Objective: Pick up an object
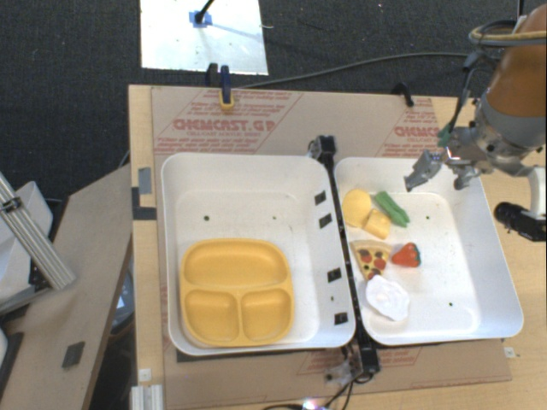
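Closest to the camera, in the left shallow white plastic bin [256,173], lies a yellow plastic lunch tray [237,290] with one long part and two small parts. It sits flat near the front of that bin. The right shallow white plastic bin [483,280] touches the left one along a line of black clips. In the right bin, nearest the front, is a crumpled white lump [387,297] that looks like cloth or paper. Just behind it lies a flat toy pizza slice [371,259] with red dots, and right beside that, a small red toy strawberry with a green top [407,255]. A bit further back are two yellow toy food pieces [366,211], close together, and a long green toy vegetable [392,207] leaning against them. All these toys sit in the left half of the right bin. Further back still, the grey two-finger gripper [444,171] hangs over the back edge of the right bin. Its two fingers are spread apart with nothing between them. It is up above the toys and not touching any of them. Both bins rest on a brown cardboard sheet [256,118] with red letters, and a white paper square [202,24] lies on the dark floor at the very back.
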